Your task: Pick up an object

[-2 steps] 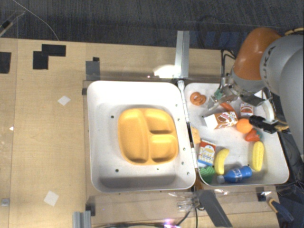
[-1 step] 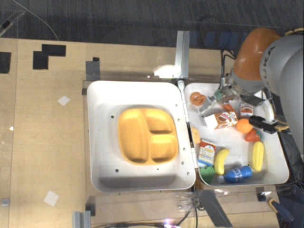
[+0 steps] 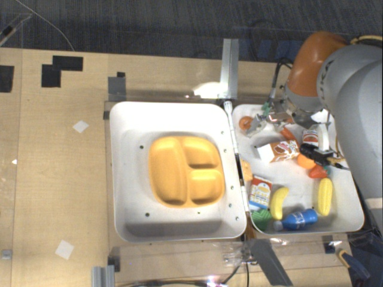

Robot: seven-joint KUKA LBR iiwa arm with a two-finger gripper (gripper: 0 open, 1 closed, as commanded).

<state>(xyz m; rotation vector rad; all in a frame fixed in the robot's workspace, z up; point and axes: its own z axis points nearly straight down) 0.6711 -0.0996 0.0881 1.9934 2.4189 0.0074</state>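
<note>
The right bin (image 3: 356, 219) holds several small items. Among them are an orange round piece (image 3: 245, 123) at the back left, a white and orange packet (image 3: 279, 151) and a small carton (image 3: 260, 192). There are also two yellow banana-like pieces (image 3: 279, 201) (image 3: 324, 196) and a blue bottle (image 3: 300, 219). My gripper (image 3: 267, 117) hangs low over the back of this bin, just right of the orange round piece and behind the packet. Nothing shows clearly between its tips.
The left bin (image 3: 122, 160) holds a yellow divided tray (image 3: 184, 171). A metal post (image 3: 230, 64) stands behind the wall between the bins. The grey arm (image 3: 353, 94) covers the right bin's back right corner. Orange and red pieces (image 3: 313, 164) lie near the right wall.
</note>
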